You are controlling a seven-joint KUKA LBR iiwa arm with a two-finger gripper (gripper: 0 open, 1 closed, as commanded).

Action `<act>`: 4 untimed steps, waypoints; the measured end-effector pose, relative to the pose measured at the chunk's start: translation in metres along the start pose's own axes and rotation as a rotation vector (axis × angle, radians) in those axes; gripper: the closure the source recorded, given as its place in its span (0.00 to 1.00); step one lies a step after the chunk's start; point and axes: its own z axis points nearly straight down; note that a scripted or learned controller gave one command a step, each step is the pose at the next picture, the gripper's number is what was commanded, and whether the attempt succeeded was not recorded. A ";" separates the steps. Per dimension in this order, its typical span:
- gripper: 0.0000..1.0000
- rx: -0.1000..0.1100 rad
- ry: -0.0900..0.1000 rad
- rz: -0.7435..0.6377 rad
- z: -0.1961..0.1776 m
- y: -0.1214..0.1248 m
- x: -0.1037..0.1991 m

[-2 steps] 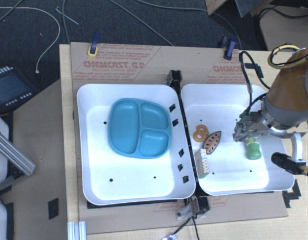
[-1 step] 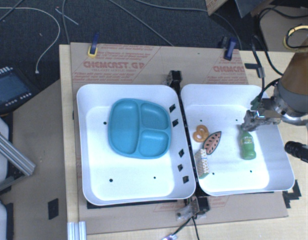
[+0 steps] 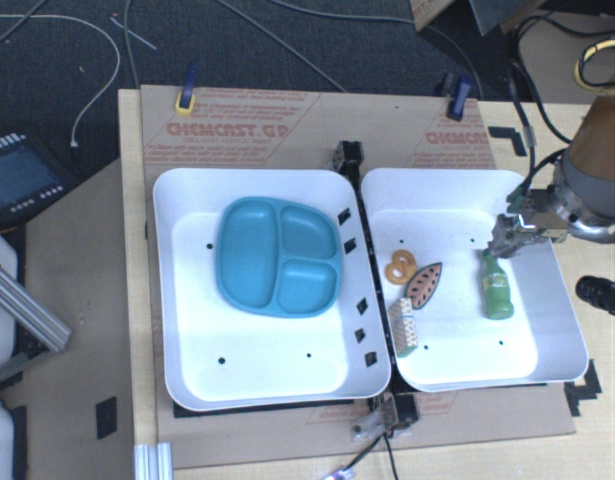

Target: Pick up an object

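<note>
The right bin holds a green bottle lying toward its right side. A small orange ring-shaped item, a brown speckled leaf-shaped item and a grey ridged piece lie near the bin's left wall. My gripper hangs over the right bin's right side, just above the top end of the green bottle. Nothing shows between its fingers.
The left bin holds a blue divided plate. A black divider with clips runs between the bins. Cables trail at the back right, and the arm's grey body stands over the right bin's right edge.
</note>
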 end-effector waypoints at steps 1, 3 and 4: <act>1.00 0.000 0.002 -0.005 -0.003 0.020 0.054; 1.00 0.000 0.003 -0.005 0.001 0.041 0.154; 1.00 0.000 0.003 -0.006 -0.006 0.051 0.209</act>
